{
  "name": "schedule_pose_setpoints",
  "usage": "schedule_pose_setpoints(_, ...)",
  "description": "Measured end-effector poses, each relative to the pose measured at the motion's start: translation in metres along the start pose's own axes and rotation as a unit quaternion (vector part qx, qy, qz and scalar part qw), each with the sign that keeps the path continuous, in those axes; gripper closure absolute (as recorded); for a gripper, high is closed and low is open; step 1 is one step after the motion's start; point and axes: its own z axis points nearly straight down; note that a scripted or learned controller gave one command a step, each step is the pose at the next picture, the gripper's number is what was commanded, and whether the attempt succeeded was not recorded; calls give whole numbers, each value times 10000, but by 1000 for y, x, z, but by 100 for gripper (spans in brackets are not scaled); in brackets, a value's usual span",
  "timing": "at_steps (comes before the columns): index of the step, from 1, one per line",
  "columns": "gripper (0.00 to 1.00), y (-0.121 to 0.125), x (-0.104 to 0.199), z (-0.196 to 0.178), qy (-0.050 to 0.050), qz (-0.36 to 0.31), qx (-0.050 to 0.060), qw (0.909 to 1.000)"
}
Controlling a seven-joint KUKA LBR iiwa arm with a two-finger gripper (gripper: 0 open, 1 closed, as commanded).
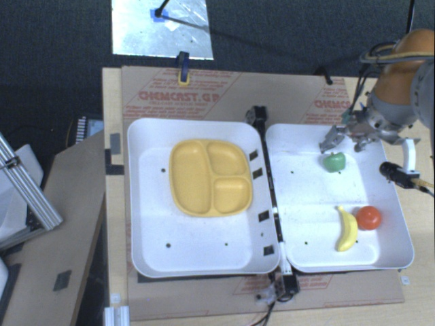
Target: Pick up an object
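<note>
Two shallow white bins sit side by side on the bench (115,202), over a brown cardboard sheet (204,94) with red lettering.

Left bin (146,250): holds a yellow divided plate (209,177), three compartments, lying flat near the bin's centre, slightly toward the far edge.

Right bin (387,250): three items.
- Green apple (334,161), small, in the far half of the bin, near the middle of its width.
- Yellow banana (347,229), near the bin's front edge, right of centre, lying roughly lengthwise front to back.
- Orange-red round fruit (368,217), just beside the banana's far end on its right, close to touching; contact cannot be settled from this angle.

Arm (401,94) enters from the right, over the far right corner of the right bin. Gripper (345,138) hangs just above and behind the green apple, fingers pointing down toward it. Fingers stand apart, one to the left and one to the right; nothing visible between them. The apple rests on the bin floor, just in front of the fingertips, not grasped.

Beyond the bench's far edge, a shiny metal sheet (162,19) lies on dark carpet.
</note>
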Motion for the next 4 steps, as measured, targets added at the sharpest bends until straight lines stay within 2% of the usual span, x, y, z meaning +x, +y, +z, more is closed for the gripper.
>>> schedule_pose_setpoints(1,100,2,0,-14,-8,-8,-38,10000)
schedule_pose_setpoints(3,100,3,0,-131,-10,-23,-48,10000)
schedule_pose_setpoints(4,100,-7,48,-133,8,-45,-18,10000)
